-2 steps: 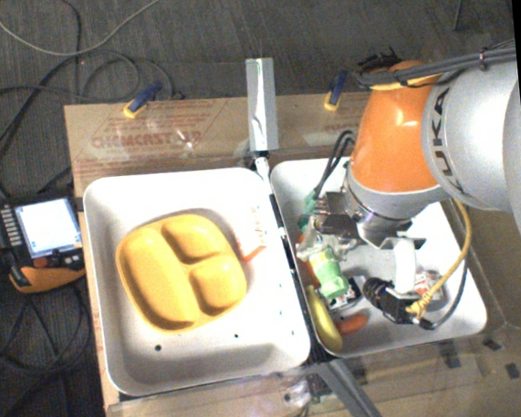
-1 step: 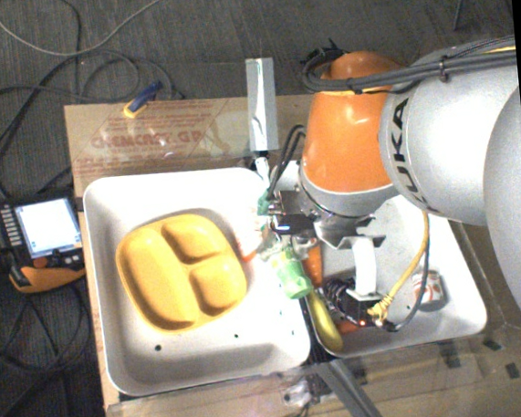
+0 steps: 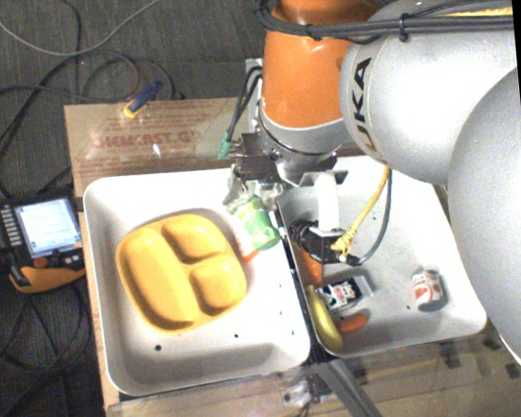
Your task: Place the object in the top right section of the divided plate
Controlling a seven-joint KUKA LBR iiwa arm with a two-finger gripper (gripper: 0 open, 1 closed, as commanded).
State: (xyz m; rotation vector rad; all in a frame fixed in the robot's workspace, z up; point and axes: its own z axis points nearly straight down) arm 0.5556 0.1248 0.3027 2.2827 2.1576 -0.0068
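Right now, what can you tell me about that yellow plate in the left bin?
The yellow plate looks like smooth, slightly glossy plastic, rounded at the corners and split by raised ridges into three sections: one long section on its left and two smaller ones on its right. It lies flat on the floor of the left bin, turned a little askew. Nothing lies in its sections. A green object sits just off its upper right edge, below the gripper.
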